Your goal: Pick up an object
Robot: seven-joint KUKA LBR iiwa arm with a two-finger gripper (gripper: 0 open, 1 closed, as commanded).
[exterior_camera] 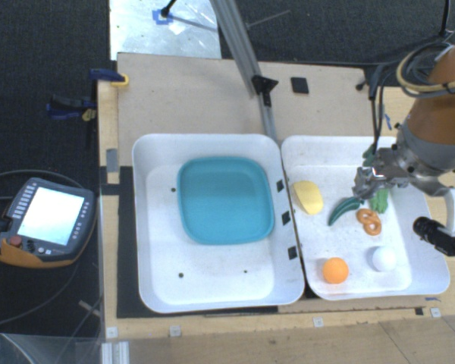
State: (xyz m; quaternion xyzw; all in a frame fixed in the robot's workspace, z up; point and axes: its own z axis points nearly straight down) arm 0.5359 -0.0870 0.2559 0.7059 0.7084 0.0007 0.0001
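Note:
The right bin (409, 283) holds several small objects: a yellow lemon-like piece (309, 197), a dark green curved pod (343, 209), an orange pretzel-shaped ring (369, 221), an orange ball (334, 270), a white ball (382, 258) and a small green piece (380, 201). My gripper (368, 182) hangs low over the bin's middle right, just above the pod's upper end and beside the small green piece. I see nothing lifted clear of the bin floor.
The left bin (155, 279) carries a square blue plate (226, 200). A slanted metal pole (243, 44) crosses the bench behind the bins. A teach pendant (45, 222) lies off the bench at the left. A black fitting (436, 236) sits at the right bin's edge.

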